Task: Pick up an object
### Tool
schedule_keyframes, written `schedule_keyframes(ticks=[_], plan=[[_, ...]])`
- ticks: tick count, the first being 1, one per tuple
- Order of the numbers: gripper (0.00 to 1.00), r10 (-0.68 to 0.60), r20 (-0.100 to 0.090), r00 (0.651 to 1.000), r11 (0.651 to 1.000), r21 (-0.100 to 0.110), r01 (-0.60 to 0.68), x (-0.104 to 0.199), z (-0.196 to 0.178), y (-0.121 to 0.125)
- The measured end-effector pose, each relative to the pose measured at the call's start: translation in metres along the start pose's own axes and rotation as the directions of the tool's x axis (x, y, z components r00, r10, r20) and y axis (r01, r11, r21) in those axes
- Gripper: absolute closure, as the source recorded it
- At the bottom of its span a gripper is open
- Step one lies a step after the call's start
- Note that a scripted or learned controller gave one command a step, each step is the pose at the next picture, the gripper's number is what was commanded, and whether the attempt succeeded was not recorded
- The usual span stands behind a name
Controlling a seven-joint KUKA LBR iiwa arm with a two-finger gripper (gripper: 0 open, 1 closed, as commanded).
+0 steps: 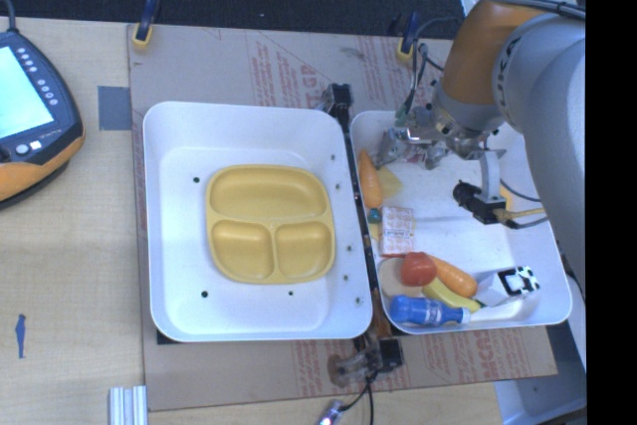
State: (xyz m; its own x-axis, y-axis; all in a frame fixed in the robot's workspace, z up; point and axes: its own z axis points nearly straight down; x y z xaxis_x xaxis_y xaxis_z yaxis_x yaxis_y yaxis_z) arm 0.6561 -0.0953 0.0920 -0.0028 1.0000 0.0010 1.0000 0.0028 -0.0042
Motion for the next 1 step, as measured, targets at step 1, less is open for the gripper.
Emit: schedule_keyframes(ticks=[1], plan=[[0.00, 0.001, 0.000, 1.000, 1.000, -0.001, -0.001, -0.0034, -0.0001, 0.0001]])
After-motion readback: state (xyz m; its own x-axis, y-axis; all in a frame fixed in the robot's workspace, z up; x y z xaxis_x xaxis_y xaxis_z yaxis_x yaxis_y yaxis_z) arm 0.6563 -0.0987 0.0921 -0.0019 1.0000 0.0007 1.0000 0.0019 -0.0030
